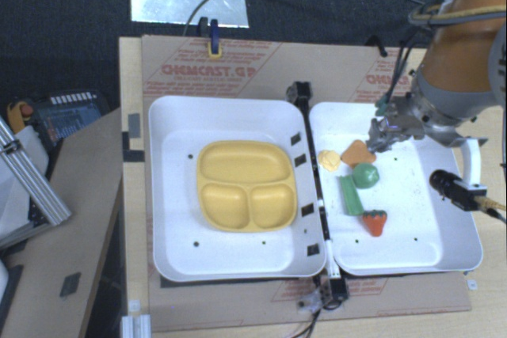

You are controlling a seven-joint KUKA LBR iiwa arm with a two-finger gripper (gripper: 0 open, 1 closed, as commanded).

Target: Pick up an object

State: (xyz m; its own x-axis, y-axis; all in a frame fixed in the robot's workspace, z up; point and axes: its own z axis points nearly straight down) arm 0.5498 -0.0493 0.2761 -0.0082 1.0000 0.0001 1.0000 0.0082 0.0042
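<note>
Hand sits low over the right bin, can't tell its grip; we've got room along that bin's far edge.

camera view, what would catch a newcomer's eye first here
The yellow tray with three compartments stands out, lying in the middle of the left bin. Next comes the cluster of small toys in the right bin: an orange piece, a green ball, a green block and a red piece. The claw hangs just above the orange piece.
</note>
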